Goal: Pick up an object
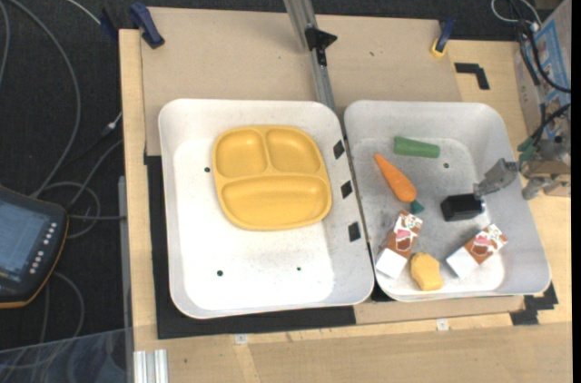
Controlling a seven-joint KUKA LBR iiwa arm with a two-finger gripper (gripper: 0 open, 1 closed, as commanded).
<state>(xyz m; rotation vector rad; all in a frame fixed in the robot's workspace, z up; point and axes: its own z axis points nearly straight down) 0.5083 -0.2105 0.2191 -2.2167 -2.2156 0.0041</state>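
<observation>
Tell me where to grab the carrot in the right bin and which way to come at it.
Take the carrot across its thick middle, coming straight down from above. It lies flat on the bin floor, running diagonally with its narrow tip toward the upper left, so the fingers should probably close across the long axis. Both long sides look free; the green block lies apart from it.

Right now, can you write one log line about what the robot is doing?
tool: over right bin, near black block | carrot, green block: lying in bin | yellow tray: left bin
</observation>
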